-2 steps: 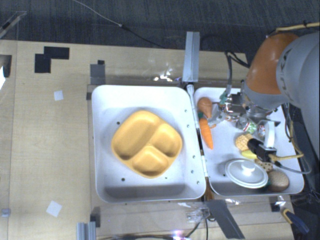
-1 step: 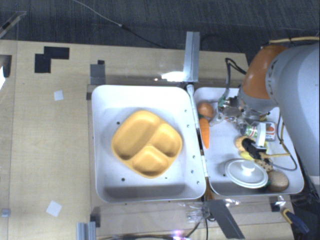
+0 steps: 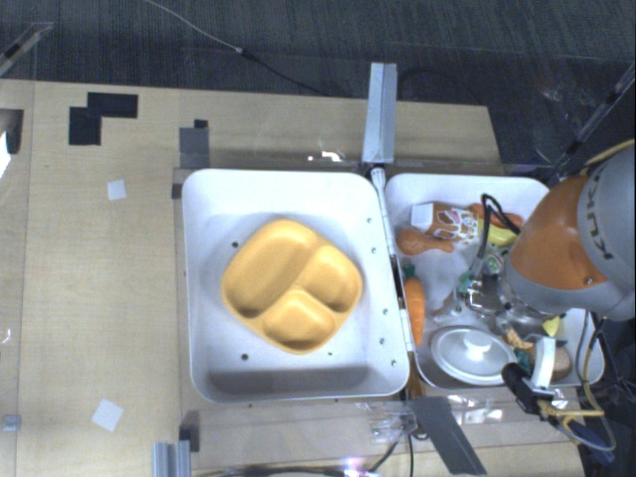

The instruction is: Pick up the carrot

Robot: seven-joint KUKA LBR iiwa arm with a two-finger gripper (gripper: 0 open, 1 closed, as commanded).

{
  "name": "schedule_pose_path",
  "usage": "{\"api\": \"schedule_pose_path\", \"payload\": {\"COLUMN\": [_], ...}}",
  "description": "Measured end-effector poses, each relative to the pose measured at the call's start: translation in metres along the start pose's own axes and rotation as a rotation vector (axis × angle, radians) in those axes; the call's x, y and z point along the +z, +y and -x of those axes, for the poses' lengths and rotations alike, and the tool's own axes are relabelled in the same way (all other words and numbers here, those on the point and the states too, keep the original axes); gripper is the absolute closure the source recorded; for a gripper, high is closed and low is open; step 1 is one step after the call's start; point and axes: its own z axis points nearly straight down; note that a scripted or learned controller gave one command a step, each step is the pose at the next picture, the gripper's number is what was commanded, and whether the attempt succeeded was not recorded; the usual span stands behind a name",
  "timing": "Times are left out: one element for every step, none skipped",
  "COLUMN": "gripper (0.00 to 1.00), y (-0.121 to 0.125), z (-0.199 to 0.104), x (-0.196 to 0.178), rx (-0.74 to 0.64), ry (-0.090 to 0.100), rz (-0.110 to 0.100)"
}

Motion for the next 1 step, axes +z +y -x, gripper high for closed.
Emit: {"api": "schedule_pose_path", "payload": {"gripper": [0.00], "y": [0.0036], "z": [0.0213], "x": [-0.0409], "rx": [0.365], "ry": [-0.002], "rz": [-0.004]}}
